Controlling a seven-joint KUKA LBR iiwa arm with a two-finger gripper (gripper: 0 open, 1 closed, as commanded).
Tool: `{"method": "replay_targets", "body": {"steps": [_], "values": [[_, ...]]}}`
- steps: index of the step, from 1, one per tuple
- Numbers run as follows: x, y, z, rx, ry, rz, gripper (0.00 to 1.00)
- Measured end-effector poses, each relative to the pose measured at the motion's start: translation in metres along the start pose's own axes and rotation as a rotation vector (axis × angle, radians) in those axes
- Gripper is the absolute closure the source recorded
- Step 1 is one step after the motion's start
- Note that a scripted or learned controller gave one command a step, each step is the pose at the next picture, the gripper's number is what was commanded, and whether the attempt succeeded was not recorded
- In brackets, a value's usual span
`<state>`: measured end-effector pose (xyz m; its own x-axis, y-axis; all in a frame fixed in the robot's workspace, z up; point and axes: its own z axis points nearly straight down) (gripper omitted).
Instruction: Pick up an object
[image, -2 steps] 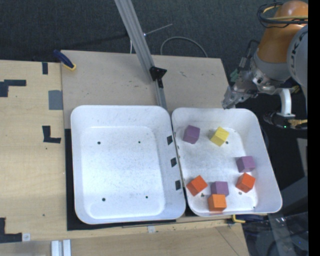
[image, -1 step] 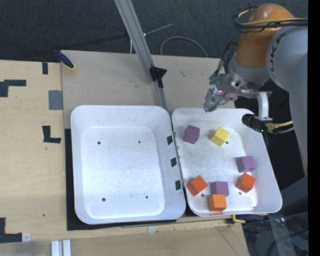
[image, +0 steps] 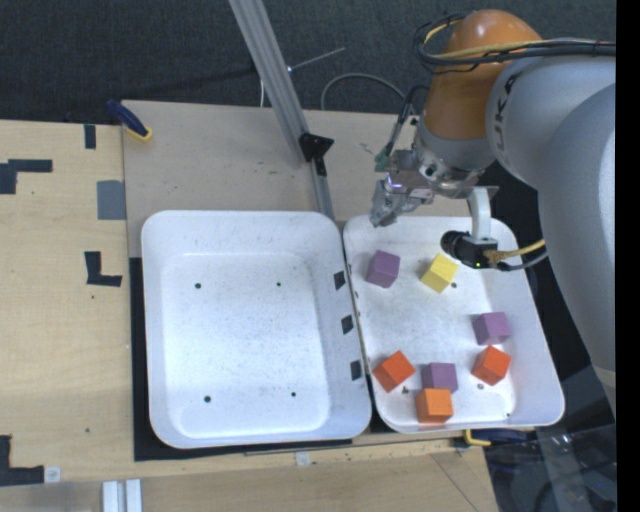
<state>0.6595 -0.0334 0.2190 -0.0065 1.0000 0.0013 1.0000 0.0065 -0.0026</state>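
Seven blocks lie untouched in the right bin; the gripper hovers at its far-left corner, and whether it is open I cannot tell. Nothing picked yet.

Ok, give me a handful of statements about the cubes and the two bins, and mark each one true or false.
1. All the cubes lie in the right bin. True.
2. There are two yellow cubes. False: just one yellow cube.
3. Three cubes are orange. True: the orange cubes sit near the bin's front edge.
4. The pincer holds a purple cube. False: nothing shows between its fingers; the nearest purple cube lies on the bin floor.
5. The arm's orange band is above the left bin. False: it is over the right bin's far side.
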Motion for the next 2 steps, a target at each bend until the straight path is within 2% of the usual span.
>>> {"method": "replay_targets", "body": {"steps": [2], "values": [[0.116,-0.004,-0.020,-0.002,0.001,-0.002,1.00]]}}
